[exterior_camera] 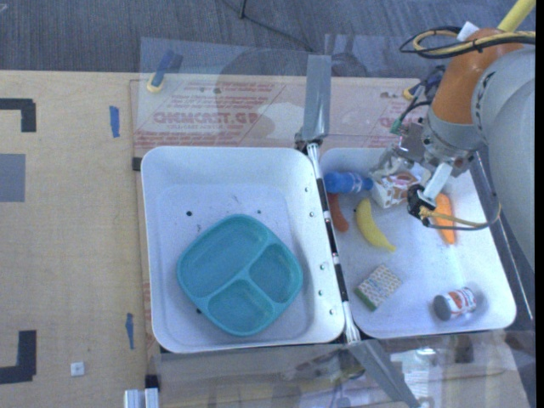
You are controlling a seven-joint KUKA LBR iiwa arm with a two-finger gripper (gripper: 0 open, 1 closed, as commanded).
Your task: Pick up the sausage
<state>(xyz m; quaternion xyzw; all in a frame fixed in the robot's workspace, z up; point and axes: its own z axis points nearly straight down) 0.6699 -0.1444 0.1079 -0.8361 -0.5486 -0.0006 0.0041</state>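
Sausage [339, 216] beside bin wall [334, 257] (top end unclear), hand [401, 174] blurred above carton [388, 193]

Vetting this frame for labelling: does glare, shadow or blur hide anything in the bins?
Camera view: lighting is even, shadows faint; pale glare sits on the clear sheet behind the bins, not on their contents; the whole frame is slightly soft, so the sausage by the right bin's left wall reads as a small reddish shape, and the arm covers that bin's far right corner.

Gripper [405, 171] over right bin [476, 266]; sausage [339, 216], possibly, beside banana [374, 226].
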